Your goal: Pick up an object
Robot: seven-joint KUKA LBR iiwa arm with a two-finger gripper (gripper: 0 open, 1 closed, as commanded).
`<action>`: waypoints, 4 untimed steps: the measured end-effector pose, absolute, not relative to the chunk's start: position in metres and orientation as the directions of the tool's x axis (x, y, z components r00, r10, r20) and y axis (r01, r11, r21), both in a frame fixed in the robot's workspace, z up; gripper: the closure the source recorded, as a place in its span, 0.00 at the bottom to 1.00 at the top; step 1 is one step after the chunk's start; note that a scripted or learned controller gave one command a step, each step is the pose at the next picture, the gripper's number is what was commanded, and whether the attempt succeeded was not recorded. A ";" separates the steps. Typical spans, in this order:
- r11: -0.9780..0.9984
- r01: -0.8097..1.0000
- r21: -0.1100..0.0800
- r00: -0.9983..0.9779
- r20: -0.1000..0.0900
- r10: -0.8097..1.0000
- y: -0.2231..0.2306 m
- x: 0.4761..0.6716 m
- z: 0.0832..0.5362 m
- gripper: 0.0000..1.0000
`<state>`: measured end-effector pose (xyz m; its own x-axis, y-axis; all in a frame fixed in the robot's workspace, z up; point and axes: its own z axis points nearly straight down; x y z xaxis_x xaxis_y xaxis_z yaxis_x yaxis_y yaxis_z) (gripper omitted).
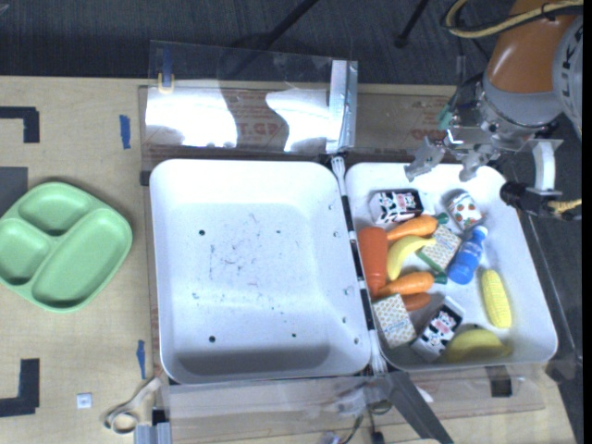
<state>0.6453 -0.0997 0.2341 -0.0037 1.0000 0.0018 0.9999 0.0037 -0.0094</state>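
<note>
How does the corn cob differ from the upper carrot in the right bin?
The yellow corn cob lies near the right bin's right wall, pointing almost straight up and down the view; the orange upper carrot lies crosswise near the middle. The cob looks thicker and blunt-ended; the carrot tapers. Both are elongated and lie flat.

Dark carpet floor [139, 7] runs across the top, a tripod's black legs [314, 7] crossing it. Below sits the pale wooden bench [74, 359], blue tape marks [124, 129] on it, and glare flashes off a clear plastic sheet [250, 100].
</note>
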 end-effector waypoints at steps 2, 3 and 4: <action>-0.019 0.999 0.031 0.019 -0.004 1.000 -0.160 0.667 0.109 0.00; 0.014 1.000 0.001 -0.014 0.001 1.000 -0.181 0.594 0.189 0.00; 0.092 0.996 0.008 -0.092 0.004 0.996 -0.181 0.579 0.097 0.00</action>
